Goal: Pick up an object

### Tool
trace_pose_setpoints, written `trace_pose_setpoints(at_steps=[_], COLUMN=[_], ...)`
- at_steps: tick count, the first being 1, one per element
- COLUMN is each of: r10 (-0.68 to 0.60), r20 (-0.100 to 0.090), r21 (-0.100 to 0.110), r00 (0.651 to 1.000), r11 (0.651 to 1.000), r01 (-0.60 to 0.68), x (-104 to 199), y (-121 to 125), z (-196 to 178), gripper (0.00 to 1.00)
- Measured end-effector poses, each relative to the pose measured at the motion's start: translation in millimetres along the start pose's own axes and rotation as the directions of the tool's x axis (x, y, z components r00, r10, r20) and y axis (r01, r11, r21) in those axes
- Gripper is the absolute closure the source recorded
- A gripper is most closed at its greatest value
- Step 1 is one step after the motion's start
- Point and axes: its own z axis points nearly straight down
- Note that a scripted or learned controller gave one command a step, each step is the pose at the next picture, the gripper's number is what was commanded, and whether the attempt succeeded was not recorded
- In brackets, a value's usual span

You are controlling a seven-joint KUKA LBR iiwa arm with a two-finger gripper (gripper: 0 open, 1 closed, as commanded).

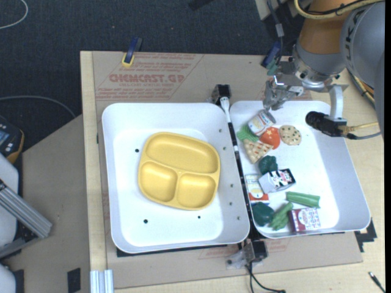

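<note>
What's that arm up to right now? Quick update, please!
Pincer hovering over right bin's far corner. Small jar just below it, ungrasped. Cookie, waffle crowd close.

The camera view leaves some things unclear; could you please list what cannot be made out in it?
- Gripper: too small and blurred to tell how its fingers stand.
- Small jar under the gripper: label unreadable, contact with the gripper unclear.
- Toy food pile in the right bin: pieces overlap, hiding lower ones.
- Arm: cut off by the top edge.
</note>
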Motion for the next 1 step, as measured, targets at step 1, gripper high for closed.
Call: trace_pose_setpoints(at_steps=[1], r10=[0.000], r20=[0.002], r21=[-0.005], r00=[1.000], r11=[1.000], r01=[0.000], x=[-2.8], y=[7.6], z=[0.5], gripper=[1.00])
